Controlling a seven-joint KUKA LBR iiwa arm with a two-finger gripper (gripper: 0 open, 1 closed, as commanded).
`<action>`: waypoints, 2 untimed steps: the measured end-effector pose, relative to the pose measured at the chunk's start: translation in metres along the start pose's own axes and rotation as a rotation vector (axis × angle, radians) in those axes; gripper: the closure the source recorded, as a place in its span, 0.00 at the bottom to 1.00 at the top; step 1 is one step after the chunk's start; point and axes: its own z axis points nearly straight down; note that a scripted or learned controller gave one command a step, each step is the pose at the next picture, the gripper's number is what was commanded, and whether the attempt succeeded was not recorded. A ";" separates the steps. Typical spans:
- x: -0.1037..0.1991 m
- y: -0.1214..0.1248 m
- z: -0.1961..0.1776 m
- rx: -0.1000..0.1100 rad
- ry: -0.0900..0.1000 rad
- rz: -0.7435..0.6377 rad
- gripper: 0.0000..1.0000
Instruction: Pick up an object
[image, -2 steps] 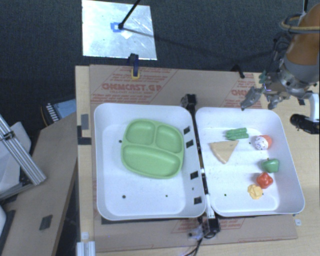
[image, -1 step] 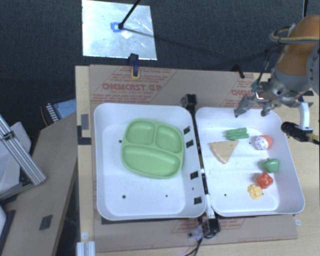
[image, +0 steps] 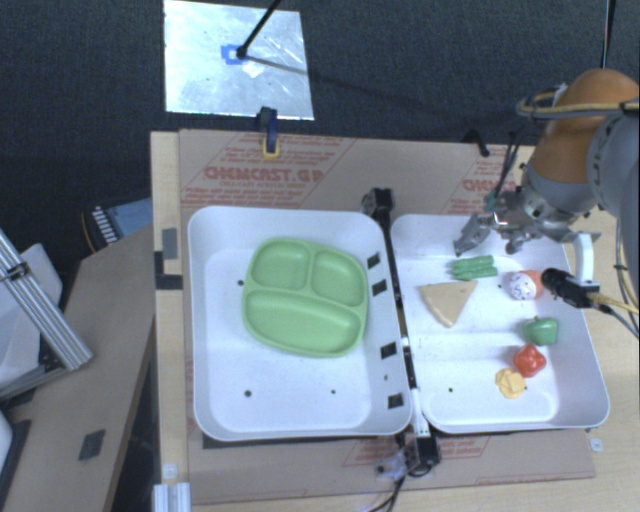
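My gripper (image: 491, 238) hangs over the back of the right bin (image: 570, 405), and its fingers stand apart with nothing between them. Just below and in front of it lies a small green ridged toy (image: 472, 267). A tan wedge (image: 447, 300) lies a little nearer the front. To the right are a white speckled ball (image: 521, 287) with an orange piece (image: 536, 279) behind it, a green pepper (image: 541, 329), a red pepper (image: 529, 360) and a small yellow toy (image: 510, 383).
The left bin (image: 215, 400) holds a green divided plate (image: 305, 296). A black-clipped ridge (image: 392, 310) separates the two bins. The arm's grey wrist and orange band (image: 585, 110) rise over the right bin's back right corner, with a black fitting (image: 566, 288) beside the ball.
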 end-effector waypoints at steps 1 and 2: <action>0.000 -0.003 0.041 -0.001 0.000 0.000 0.00; 0.000 -0.001 0.028 -0.006 -0.001 0.000 1.00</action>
